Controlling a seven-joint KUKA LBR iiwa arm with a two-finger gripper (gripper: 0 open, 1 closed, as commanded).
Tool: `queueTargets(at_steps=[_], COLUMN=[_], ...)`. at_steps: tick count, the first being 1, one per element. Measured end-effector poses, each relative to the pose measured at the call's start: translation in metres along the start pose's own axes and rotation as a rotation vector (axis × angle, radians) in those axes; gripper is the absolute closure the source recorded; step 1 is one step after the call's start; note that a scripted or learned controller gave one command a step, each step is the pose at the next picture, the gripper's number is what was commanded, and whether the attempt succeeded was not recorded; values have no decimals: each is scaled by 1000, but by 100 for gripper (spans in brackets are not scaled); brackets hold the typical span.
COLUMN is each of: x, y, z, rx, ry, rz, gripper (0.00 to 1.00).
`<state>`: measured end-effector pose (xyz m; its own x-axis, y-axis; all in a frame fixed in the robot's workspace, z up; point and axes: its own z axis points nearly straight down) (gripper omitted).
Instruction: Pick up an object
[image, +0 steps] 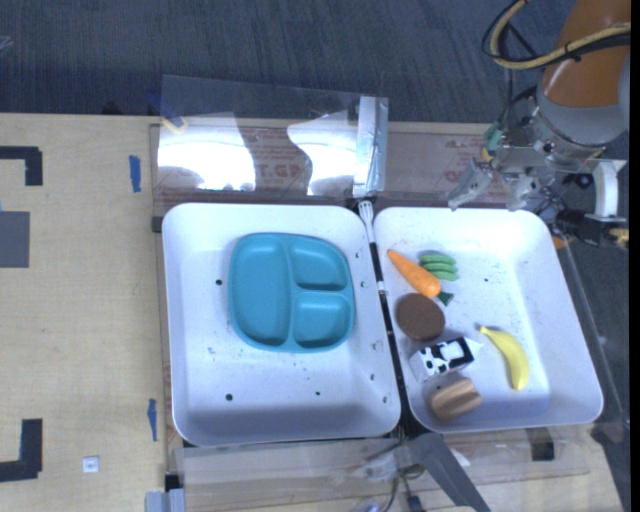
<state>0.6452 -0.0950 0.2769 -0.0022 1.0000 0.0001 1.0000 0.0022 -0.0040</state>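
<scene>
The right bin (530, 245) holds several toy foods. An orange carrot (413, 272) lies beside a green pea pod (438, 265). Below them sit a brown round patty (420, 316), a black-and-white cow figure (445, 357) and a tan bread roll (455, 397). A yellow banana (507, 355) lies toward the bin's right side. My gripper (492, 187) hangs above the far rim of the right bin, open, its two fingers spread with nothing between them. It stands well back from all the objects.
The left bin (190, 330) holds a blue divided plate (292, 291). A clear plastic sheet (270, 150) stands behind the left bin. Wooden bench surface (70, 300) extends to the left. Cables (520, 40) loop above the arm.
</scene>
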Motion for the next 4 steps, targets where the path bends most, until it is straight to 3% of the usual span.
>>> queueTargets(at_steps=[1, 2, 3, 4], x=[56, -10, 46, -2], y=[-62, -18, 25, 9], z=[98, 190, 88, 178], rx=[7, -10, -12, -5], ry=[1, 0, 0, -1], rz=[-119, -65, -143, -197], gripper=[0, 0, 0, 0])
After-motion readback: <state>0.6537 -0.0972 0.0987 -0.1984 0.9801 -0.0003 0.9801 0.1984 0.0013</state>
